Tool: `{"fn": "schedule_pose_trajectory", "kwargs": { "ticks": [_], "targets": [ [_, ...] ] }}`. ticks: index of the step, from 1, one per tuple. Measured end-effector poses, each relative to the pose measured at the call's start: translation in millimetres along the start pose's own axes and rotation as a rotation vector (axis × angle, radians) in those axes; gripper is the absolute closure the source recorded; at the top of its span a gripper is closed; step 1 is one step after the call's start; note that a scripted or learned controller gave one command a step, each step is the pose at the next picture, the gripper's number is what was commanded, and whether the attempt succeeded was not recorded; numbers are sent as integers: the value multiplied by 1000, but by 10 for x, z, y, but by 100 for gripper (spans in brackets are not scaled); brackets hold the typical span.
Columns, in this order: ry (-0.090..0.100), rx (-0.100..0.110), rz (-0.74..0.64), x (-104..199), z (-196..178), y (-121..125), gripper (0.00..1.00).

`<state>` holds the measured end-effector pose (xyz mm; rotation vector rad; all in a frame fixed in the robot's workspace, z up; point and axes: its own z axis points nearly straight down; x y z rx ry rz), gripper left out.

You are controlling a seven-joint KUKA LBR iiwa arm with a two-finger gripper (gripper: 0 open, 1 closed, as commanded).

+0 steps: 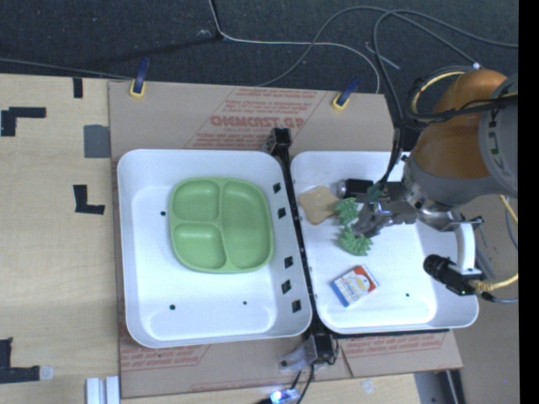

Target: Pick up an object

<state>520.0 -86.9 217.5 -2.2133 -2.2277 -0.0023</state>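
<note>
**Camera view: arm down in right bin, pick not confirmed**

Camera view has the gripper (368,217) low in the right bin (421,310), right on top of a green spiky toy (350,225). Toy looks like a small plant or tree; part sits near the beige piece, part lower down by the gripper tip. Gripper overlaps the toy, so contact looks likely, but the tip is dark and cluttered. Cannot tell how wide the claw is or whether it has anything in its grasp.

Other stuff in right bin: a beige flat piece (317,203), touching or just beside the green toy on its left, and a small blue and white box (353,284) nearer the front edge, apart from the gripper. Left bin (135,225) holds a green divided plate (222,224), well away from the arm.

Progress, as a judgement: reach and descent seem done, target seems to be the green toy. Toy appears to be resting on the bin floor, not lifted. Left to do: secure the grasp and raise it clear of the bin.
</note>
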Motion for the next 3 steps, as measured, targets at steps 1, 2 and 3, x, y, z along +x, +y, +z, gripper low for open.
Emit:
{"fn": "schedule_pose_trajectory", "kwargs": {
  "ticks": [1,2,3],
  "targets": [
    [0,2,1,435,23,3,100],
    [0,2,-1,1002,-53,-75,100],
    [-1,4,0,1550,43,-116,100]
  ]
}}
